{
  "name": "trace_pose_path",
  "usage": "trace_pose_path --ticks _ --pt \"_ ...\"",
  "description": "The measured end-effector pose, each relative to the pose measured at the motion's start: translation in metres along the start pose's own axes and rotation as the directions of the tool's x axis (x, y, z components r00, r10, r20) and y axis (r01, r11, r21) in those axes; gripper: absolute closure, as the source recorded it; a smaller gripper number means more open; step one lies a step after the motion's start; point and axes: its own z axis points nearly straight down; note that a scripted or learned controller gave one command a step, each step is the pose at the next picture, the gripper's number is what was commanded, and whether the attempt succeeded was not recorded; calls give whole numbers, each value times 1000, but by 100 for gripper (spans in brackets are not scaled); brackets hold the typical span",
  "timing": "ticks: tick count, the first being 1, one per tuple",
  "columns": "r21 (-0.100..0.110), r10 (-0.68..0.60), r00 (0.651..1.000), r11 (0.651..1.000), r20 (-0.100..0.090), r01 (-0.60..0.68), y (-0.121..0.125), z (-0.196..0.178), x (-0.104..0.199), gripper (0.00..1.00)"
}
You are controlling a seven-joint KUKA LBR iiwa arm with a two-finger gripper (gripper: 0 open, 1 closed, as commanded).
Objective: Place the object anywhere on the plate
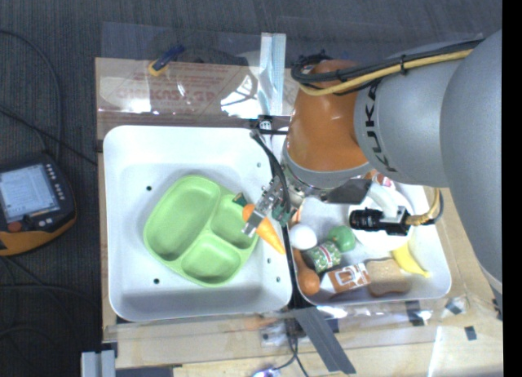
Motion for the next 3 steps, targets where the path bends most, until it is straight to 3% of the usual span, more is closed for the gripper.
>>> trace_pose_path --ticks 1,2,3 --pt "-3 144 990 990 3 -144 75 -61 35 100" --pt "1 148 989 989 3 -148 73 -60 33 0" --pt "2 147 989 989 6 -147 74 -69 33 100"
